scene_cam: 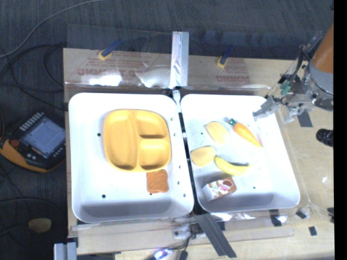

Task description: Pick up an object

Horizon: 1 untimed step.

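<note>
Hovering at the right bin's (287, 161) upper right corner, gripper (267, 110) holds nothing; whether it is parted or closed cannot be told. Carrot (246, 134) lies just below-left of it, nearest target. Best approach: descend squarely across its narrow width.

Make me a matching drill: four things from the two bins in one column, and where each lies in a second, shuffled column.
Things:
1. divided yellow tray
2. orange-brown square piece
3. toy carrot
4. toy banana

Places:
A. right bin, near its far right corner
B. left bin, just in front of the tray
C. right bin, middle, between the carrot and the small printed packet
D. left bin, middle

Pairs: 1-D, 2-B, 3-A, 4-C
</note>
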{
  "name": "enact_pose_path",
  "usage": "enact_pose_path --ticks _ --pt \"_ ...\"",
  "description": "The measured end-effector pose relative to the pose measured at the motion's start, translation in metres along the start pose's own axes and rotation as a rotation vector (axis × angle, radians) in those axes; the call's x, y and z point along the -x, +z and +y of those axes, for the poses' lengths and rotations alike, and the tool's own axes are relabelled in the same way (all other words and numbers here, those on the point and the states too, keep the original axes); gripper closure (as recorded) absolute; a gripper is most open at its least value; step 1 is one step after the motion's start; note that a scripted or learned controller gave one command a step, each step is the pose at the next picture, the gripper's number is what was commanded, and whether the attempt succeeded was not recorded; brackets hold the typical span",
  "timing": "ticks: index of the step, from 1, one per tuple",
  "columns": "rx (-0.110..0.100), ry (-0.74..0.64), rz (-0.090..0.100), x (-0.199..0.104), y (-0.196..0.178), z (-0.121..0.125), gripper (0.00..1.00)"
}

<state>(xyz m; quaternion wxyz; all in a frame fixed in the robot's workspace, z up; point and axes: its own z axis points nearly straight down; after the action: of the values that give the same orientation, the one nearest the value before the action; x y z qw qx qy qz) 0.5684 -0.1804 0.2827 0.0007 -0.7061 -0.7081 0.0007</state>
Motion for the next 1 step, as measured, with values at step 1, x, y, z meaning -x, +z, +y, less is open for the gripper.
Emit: enact_pose_path --ticks 1 --pt "0.001 0.085 0.001 0.0119 0.0102 -0.0111 0.0"
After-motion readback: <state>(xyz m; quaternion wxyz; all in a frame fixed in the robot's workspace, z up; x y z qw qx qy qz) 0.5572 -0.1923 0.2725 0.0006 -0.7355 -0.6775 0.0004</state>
